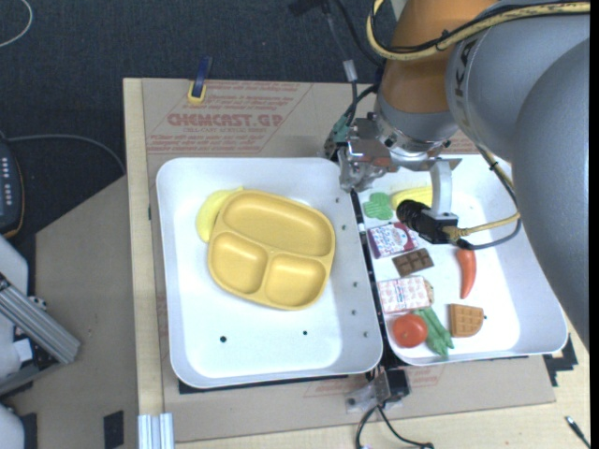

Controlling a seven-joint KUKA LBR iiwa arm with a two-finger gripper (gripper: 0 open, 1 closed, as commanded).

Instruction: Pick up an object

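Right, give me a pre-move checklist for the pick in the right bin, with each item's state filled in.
1. Gripper over the right bin: not ok, it sits at the divider near that bin's top left corner.
2. Jaws open or shut: cannot tell.
3. Anything held: cannot tell.
4. Targets in reach: ok, green piece and carton lie just below the gripper.
5. Crowding: not ok, tomato, green bean and waffle lie close together.
6. Yellow tray: ok, in the left bin, apart.

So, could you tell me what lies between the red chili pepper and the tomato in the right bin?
In the camera view, the waffle lies between the chili pepper and the tomato.
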